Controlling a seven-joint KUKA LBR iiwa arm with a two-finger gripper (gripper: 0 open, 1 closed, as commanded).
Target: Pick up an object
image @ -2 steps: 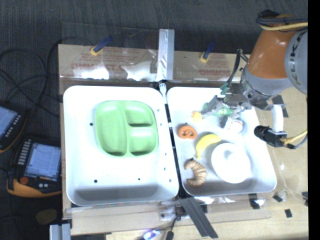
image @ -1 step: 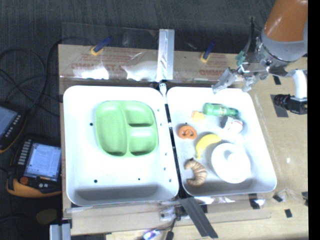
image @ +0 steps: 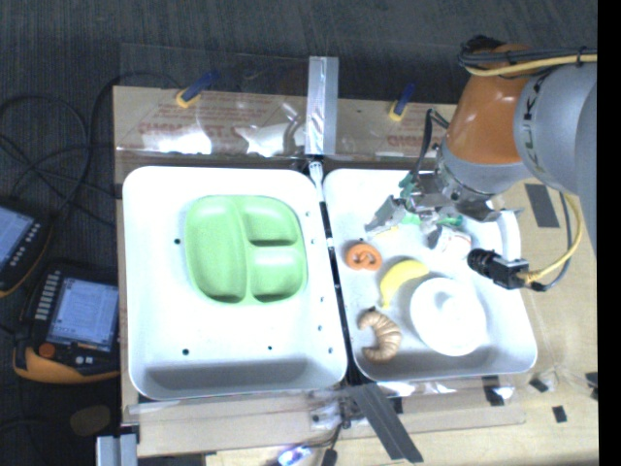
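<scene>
Gripper (image: 412, 212) hung over right bin (image: 524, 352), far end; couldn't tell its opening or any hold. Risk: descent landing between orange ring (image: 362, 255) and yellow piece (image: 398, 280), grabbing nothing.

Arm (image: 529, 115) cut off by the right edge. Gripper (image: 419, 212) partly hidden under the wrist; finger state indistinct. Banana (image: 400, 280) partly covered by the white bowl (image: 447, 315). A small green item (image: 424, 216) at the fingers is too small to identify. Tablet (image: 17, 246) cropped at left edge.
</scene>
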